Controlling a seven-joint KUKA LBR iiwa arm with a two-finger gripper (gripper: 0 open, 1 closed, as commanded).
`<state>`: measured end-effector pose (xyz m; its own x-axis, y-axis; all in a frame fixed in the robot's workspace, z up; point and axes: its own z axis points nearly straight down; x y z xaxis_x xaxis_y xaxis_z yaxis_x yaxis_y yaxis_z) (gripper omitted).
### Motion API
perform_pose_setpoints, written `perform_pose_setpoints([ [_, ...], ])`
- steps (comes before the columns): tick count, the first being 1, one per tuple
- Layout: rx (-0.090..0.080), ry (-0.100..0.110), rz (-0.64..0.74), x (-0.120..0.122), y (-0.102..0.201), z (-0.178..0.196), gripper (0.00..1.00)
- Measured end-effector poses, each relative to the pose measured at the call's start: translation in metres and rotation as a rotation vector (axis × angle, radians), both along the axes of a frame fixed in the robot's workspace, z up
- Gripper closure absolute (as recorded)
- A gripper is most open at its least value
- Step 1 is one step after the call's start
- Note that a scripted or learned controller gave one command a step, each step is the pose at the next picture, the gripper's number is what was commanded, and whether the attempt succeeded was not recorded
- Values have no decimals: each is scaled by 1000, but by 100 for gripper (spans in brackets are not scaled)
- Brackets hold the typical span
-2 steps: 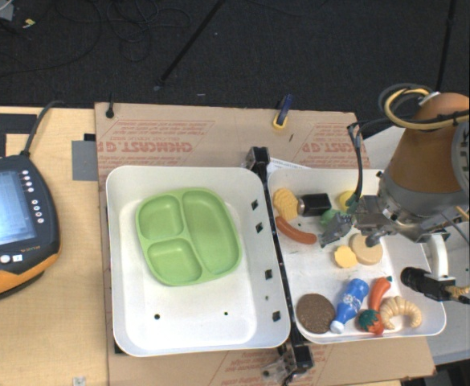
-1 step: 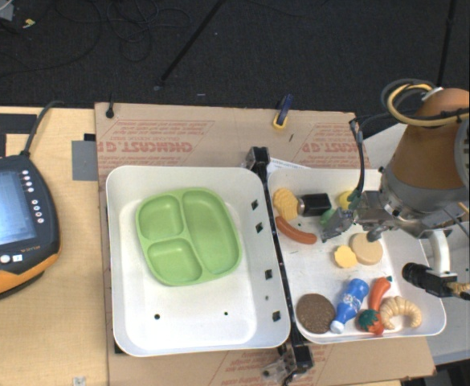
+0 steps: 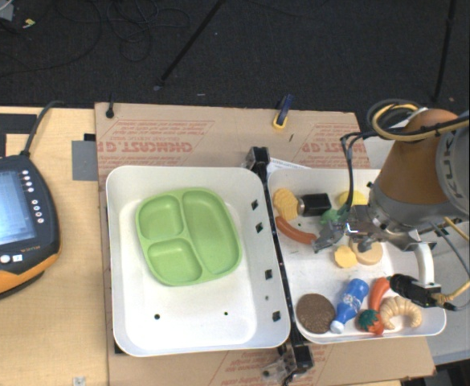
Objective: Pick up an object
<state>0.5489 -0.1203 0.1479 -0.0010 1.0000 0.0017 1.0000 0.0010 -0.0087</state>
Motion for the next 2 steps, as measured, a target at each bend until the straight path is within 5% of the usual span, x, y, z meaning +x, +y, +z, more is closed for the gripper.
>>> perform_pose_setpoints([
  [1,-7,-12,-1,-1,2,-59,0],
  [2,-3,-13,-5,1,1,-57,0],
])
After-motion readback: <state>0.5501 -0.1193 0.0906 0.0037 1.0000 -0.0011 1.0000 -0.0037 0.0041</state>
